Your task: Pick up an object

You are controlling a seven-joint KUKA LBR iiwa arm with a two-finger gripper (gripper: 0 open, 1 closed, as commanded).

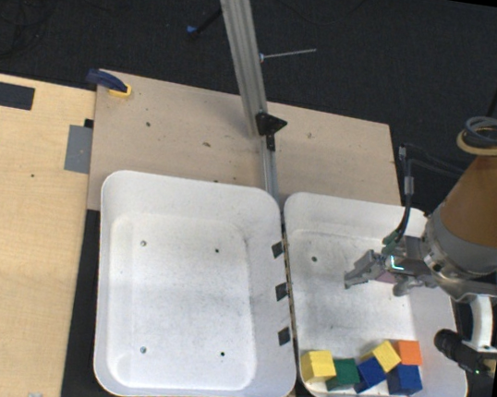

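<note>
Two shallow white bins sit side by side on the table (193,137): the left bin (125,211) and the right bin (339,218). In the near corner of the right bin lies a cluster of six small blocks: two yellow ones (319,364) (386,356), two blue ones (371,375) (405,379), one green one (344,374) and one orange one (408,351). There is one arm (480,215), one slanted metal rail (245,52) standing behind the bins, and three small black clips (281,291) along the seam between the bins.
</note>
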